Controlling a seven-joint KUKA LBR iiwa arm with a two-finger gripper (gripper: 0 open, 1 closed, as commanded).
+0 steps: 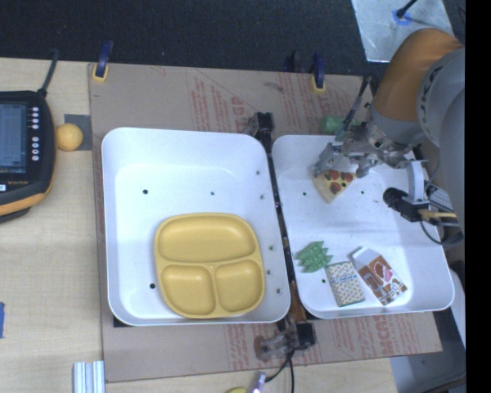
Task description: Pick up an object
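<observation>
Yellow divided tray (209,263) sits unused at 6 o'clock in left bin (123,158), while in right bin (442,297) gripper (344,169) hovers right over the pizza-slice toy (333,187) at 11 o'clock, apparently lining up a grasp.

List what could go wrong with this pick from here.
1. The claw sits over the pizza slice toy near the right bin's far wall; a tilted, flat slice could slip out on lifting.
2. The slice lies close to that wall, so the claw may hit the rim.
3. The view does not show a firm hold, so the arm may lift off with nothing.
</observation>
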